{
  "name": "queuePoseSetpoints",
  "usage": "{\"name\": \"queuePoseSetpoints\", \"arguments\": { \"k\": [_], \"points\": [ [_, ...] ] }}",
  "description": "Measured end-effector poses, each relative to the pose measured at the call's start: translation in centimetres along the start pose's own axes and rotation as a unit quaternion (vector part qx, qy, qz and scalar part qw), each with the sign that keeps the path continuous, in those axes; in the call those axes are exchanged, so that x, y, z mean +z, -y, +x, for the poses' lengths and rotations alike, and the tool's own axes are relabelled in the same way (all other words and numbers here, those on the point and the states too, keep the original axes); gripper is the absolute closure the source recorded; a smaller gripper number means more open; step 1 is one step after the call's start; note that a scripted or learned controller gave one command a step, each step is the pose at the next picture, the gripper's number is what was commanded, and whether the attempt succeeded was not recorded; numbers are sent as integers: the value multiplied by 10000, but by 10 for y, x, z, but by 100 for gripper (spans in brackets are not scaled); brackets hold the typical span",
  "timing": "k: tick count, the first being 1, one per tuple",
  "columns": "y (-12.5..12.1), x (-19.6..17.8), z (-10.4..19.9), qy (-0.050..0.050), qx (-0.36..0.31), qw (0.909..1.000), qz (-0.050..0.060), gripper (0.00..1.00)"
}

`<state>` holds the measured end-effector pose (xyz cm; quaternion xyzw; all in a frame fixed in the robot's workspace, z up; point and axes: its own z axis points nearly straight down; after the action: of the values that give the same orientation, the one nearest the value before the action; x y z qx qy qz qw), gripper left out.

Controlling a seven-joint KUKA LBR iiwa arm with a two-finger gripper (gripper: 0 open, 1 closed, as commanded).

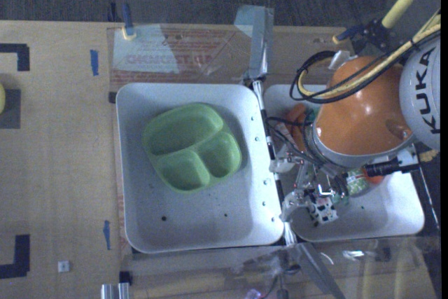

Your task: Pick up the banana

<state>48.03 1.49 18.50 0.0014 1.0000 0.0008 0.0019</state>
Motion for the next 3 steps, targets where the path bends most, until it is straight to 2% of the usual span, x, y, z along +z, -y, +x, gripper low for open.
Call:
{"name": "queuePoseSetpoints", "arguments": {
  "k": [1, 2, 3],
  "points": [
    [-86, 66, 2, -14, 1716, 9852, 6, 0],
    [-123, 66, 4, -64, 1741, 9847, 74, 0],
    [-114, 98, -130, 12, 274, 9996, 14, 0]
  ]
}}
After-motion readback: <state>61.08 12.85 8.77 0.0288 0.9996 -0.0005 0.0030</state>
